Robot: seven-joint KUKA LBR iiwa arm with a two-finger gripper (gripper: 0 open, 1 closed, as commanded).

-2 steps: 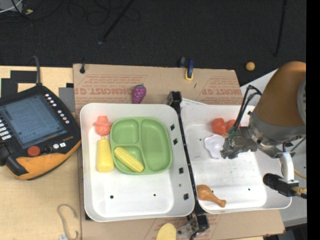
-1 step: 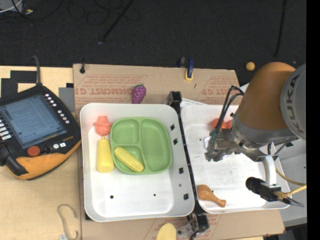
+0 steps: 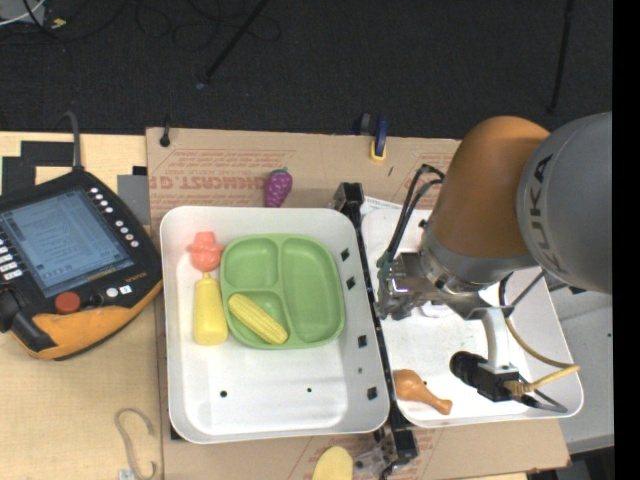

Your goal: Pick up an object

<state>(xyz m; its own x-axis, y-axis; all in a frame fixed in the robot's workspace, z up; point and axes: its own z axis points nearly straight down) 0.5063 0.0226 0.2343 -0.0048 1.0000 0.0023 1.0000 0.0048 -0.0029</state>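
Observation:
The arm reaches over the right bin, and my gripper hangs low near that bin's left wall, largely hidden under the wrist. An orange-brown drumstick-shaped toy lies at the front of the right bin, below the gripper and apart from it. In the left bin a green divided plate carries a yellow corn cob. A yellow bottle-shaped toy and a pink toy lie just left of the plate.
A purple grape bunch rests on the cardboard behind the left bin. A yellow round thing sits in front of the bins. A teach pendant lies on the bench at the left.

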